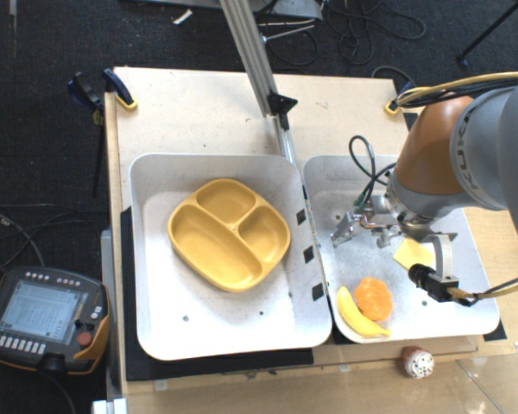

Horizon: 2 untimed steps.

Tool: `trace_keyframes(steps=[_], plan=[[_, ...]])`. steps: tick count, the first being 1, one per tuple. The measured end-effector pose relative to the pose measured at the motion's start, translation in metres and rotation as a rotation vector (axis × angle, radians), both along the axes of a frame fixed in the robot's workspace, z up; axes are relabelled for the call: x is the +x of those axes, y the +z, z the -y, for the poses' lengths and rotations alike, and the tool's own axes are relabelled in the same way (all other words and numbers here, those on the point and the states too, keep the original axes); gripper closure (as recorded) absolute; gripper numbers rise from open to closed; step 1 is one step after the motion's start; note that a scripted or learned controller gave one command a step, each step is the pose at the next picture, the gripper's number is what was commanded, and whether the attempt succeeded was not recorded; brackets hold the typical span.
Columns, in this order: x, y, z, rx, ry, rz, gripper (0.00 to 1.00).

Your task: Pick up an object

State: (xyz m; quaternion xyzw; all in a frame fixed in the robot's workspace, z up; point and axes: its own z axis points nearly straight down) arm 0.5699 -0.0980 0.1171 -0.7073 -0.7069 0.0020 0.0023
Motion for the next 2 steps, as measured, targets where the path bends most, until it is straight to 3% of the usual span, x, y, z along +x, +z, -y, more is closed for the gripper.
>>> trace_keyframes(steps=[1,2], plan=[[0.000,-0.022,-0.001,-0.001,0.001,0.005,0.00],[0.001,-0.011,0.000,-0.001,0.000,0.007,1.00]])
